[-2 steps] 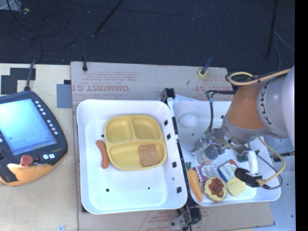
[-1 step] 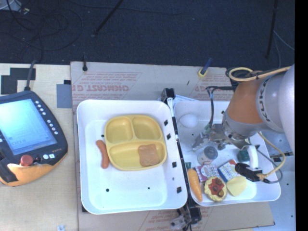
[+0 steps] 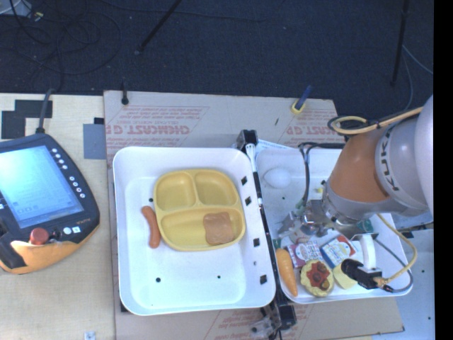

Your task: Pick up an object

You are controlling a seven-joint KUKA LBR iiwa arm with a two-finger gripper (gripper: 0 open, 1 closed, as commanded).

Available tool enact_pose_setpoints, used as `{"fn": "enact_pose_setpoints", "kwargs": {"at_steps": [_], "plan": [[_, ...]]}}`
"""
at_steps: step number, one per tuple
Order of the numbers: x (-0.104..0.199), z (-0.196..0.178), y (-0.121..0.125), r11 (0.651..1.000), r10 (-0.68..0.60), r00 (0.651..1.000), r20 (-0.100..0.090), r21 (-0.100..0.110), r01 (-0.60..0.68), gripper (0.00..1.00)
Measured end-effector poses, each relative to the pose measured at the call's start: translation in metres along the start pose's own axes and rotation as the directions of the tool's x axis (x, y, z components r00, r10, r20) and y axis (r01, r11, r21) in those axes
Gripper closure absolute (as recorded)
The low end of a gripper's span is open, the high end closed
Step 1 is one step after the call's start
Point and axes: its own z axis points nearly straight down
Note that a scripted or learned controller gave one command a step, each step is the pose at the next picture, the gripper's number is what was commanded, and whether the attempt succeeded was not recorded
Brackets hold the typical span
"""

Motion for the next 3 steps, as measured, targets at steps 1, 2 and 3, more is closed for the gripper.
{"fn": "enact_pose_setpoints", "kwargs": {"at_steps": [1, 2, 3], "plan": [[0.013, 0.0, -0.015, 1.0, 0.002, 1.0, 0.001, -0.003, -0.002, 0.0], [0.013, -0.01, -0.015, 1.0, 0.006, 1.0, -0.001, -0.001, -0.006, 1.0], [0.021, -0.148, -0.032, 1.0, -0.003, 1.0, 0.002, -0.002, 0.003, 1.0]]}}
